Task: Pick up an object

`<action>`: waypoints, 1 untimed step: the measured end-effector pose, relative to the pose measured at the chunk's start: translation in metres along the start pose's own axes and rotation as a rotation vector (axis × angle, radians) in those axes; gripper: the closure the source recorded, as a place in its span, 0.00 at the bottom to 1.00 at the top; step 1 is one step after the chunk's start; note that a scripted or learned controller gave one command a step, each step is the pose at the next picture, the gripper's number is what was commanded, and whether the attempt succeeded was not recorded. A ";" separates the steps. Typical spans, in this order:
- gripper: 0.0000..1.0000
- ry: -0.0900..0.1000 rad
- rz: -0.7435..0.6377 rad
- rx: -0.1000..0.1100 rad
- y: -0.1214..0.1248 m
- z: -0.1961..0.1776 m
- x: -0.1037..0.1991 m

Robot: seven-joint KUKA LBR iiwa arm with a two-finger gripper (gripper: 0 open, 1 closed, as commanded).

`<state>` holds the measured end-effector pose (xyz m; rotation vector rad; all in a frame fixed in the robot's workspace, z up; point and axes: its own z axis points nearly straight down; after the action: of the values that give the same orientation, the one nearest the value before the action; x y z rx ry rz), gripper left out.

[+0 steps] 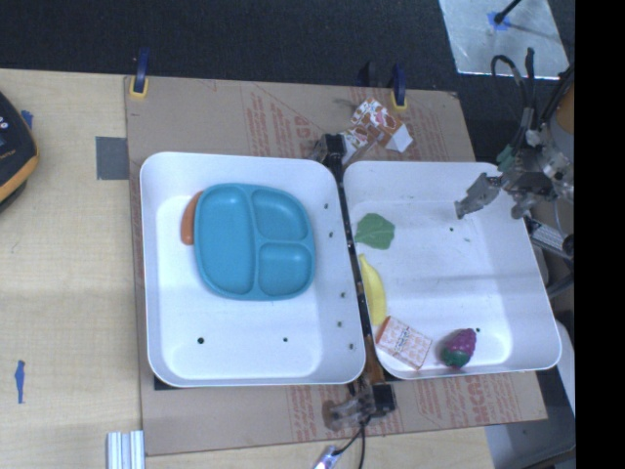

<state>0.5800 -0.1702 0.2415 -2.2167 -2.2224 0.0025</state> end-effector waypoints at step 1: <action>0.00 -0.001 -0.004 0.004 0.074 0.131 -0.011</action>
<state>0.6535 -0.1808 0.1108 -2.2108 -2.2249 0.0083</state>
